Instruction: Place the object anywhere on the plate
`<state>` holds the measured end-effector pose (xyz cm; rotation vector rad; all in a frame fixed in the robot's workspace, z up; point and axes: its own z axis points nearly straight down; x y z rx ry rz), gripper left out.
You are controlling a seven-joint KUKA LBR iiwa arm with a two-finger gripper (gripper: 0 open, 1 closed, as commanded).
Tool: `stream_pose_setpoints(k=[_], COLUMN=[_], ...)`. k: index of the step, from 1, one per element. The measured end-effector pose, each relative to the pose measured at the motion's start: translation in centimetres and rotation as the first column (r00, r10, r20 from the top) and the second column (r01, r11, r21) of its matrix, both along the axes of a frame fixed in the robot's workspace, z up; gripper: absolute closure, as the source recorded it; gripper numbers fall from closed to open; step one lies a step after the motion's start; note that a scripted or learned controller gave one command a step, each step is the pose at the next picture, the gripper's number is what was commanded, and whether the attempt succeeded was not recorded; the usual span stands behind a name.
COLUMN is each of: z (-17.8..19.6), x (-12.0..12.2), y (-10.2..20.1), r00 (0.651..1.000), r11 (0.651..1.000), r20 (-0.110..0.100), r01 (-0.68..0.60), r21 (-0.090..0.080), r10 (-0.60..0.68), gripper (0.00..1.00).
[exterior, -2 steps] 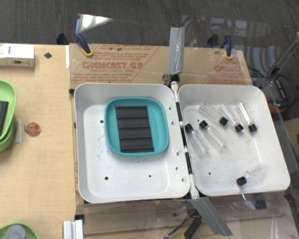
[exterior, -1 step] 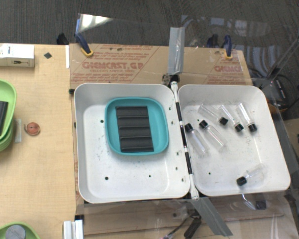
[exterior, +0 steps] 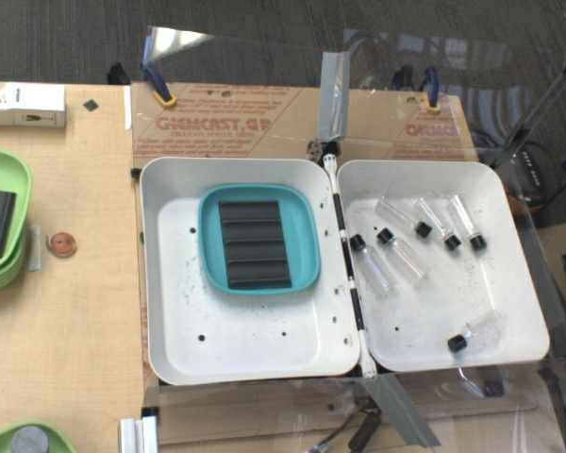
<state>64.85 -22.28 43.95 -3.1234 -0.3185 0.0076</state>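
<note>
Looking down on both bins: gripper state can't be told from this frame, so positions below are bin-relative rather than gripper-relative.

Right bin [exterior: 514,281]: holds six clear vials with black caps.
- Five vials [exterior: 401,256] sit in a loose cluster in the far half of the bin, lying flat at various slants. They are near each other, and I can't tell whether any touch.
- The sixth vial [exterior: 474,334] lies alone near the bin's near-right corner, cap pointing toward the bin's left. It is well apart from the cluster.
- All the vials are well apart from the plate, with the divider between the bins in between.

Left bin [exterior: 250,343]: holds the teal plate [exterior: 305,239], a rounded square sitting flat in the far half of the bin.
- A black ribbed block [exterior: 257,243] lies centred on the plate and covers most of its floor.
- The white floor of this bin is speckled with dark marks.

Outside the bins:
- A cardboard sheet [exterior: 236,121] lies behind the bins, with a blue-and-orange clamp [exterior: 157,85] at its far-left corner.
- A grey tape strip [exterior: 333,92] runs above the seam between the bins.
- On the wooden bench left of the bins are a green tray [exterior: 9,182] with a dark item in it, a small reddish disc [exterior: 62,243] and a white box [exterior: 24,105].
</note>
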Motion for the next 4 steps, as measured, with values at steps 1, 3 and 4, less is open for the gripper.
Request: stream_pose_setpoints(k=[1,3,4], z=[0.00,0.01,0.02], x=[0.00,0.56,0.56], y=[0.00,0.04,0.02], r00=[1.000,1.000,1.000], r11=[1.000,1.000,1.000], r20=[0.000,0.001,0.001], r01=[0.000,0.000,0.001], r21=[0.000,0.000,-0.001], r10=[0.000,0.000,-0.001], gripper=[0.00,0.00,0.00])
